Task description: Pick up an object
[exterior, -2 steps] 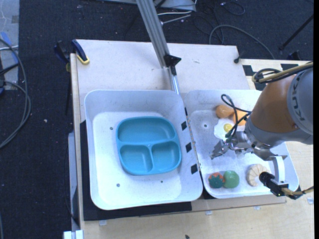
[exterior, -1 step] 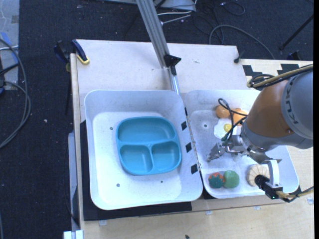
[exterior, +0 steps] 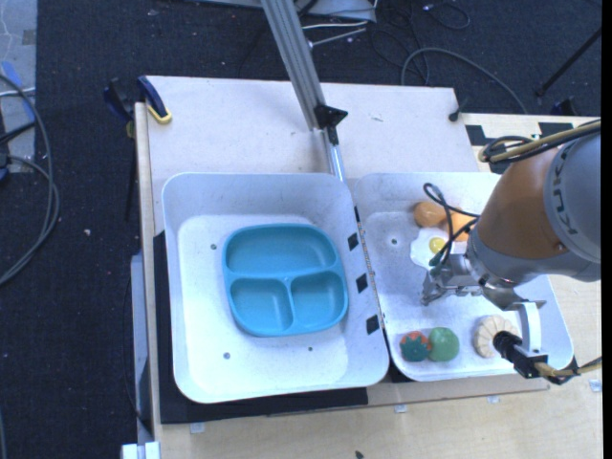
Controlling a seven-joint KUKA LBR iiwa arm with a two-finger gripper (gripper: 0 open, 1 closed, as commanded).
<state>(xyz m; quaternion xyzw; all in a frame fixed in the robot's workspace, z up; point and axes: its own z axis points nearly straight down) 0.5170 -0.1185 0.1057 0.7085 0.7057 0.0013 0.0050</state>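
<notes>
In the right white bin (exterior: 559, 338) I see a white fried-egg toy with a yellow yolk (exterior: 427, 251), just past the gripper (exterior: 438, 288). An orange rounded piece (exterior: 430, 214) sits beyond the egg. The grey arm with its orange band (exterior: 521, 213) slants down from the right. I can't tell the gripper's state.

Robotics lab, industrial arm (exterior: 540, 213) at right, wooden bench (exterior: 287, 122) with white bins (exterior: 182, 256), loose cables (exterior: 449, 60) on dark floor along top
</notes>
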